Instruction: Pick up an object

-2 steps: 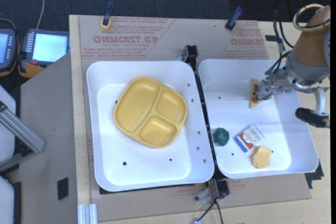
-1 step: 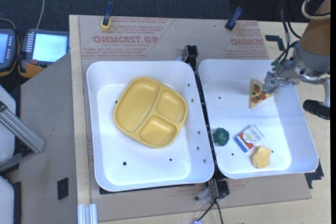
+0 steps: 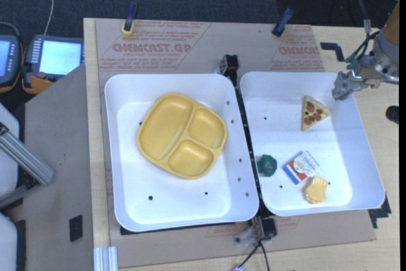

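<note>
In the right bin [image 3: 279, 197] lie a toy pizza slice [image 3: 313, 113], a small dark green object [image 3: 267, 165], a red, white and blue packet [image 3: 301, 167] and a yellow ridged piece [image 3: 316, 190]. My gripper [image 3: 341, 89] hangs at the bin's upper right corner, just right of the pizza slice, with nothing seen between its fingers. A yellow divided plate [image 3: 182, 134] rests in the left bin [image 3: 127, 200].
The two bins sit side by side on a cardboard sheet [image 3: 190, 44] held by blue clamps [image 3: 282, 22]. A black bracket [image 3: 229, 64] joins the bins at the back. Screens and cables lie off the bench at the left.
</note>
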Robot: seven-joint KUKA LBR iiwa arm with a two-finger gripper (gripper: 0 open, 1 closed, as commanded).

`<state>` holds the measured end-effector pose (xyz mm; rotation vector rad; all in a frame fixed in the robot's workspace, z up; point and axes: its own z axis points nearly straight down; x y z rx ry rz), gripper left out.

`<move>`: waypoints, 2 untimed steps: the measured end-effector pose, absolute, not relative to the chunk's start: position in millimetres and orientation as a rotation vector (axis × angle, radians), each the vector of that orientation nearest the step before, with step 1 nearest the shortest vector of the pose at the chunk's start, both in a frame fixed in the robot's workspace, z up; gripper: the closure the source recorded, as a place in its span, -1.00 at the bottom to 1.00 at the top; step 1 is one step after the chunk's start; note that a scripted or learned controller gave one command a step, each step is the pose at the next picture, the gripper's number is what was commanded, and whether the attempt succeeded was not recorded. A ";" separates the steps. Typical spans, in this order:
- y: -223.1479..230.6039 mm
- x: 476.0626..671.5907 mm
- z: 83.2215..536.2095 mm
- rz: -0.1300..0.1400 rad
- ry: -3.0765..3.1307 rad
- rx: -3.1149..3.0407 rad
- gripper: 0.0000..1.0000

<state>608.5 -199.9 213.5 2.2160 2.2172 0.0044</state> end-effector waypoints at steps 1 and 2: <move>-210.5 609.3 267.1 0.005 2.216 2.215 1.00; -163.4 619.2 261.3 0.002 2.228 2.216 1.00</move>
